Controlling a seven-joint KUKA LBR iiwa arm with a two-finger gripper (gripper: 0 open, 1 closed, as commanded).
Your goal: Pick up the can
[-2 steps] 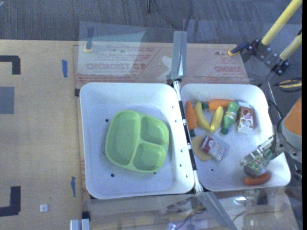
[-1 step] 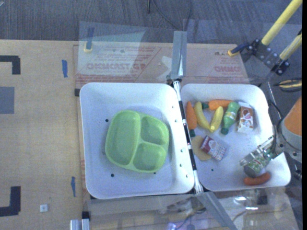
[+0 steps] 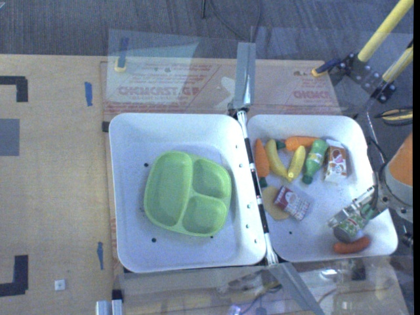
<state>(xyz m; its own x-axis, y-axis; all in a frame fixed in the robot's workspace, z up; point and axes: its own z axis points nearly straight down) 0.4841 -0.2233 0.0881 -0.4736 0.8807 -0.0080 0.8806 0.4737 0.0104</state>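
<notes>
The wooden worktop (image 3: 52,195) stretched out to the left of the can (image 3: 350,225), with black corner marks and short strips of blue tape on it. Farther toward the can sat the left white bin (image 3: 125,149), and in it a green divided plate (image 3: 187,193) lay flat, well apart from the can. A metal divider strip (image 3: 244,77) ran down to the seam between the two bins.

The right white bin (image 3: 308,241) held everything else. Up and to the left of the can, against the bin's left wall, lay an orange carrot (image 3: 261,158). Beside it were two yellow bananas (image 3: 286,163), one crossing toward a second carrot (image 3: 300,142) at the top. A green bottle (image 3: 314,161) leaned just right of the bananas, and a small juice carton (image 3: 336,163) stood directly above the can, apart from it. A red packet (image 3: 293,203) lay on a yellow disc to the can's left.

The can itself lay tilted at the lower right of that bin, its green label up. A red sausage-like piece (image 3: 351,245) lay just below it, nearly touching.

The gripper (image 3: 365,209) met the can's upper right end, its jaws apparently closed around the can's top, though the contact was small and partly blurred. The arm's orange band (image 3: 402,169) showed right of the can.
</notes>
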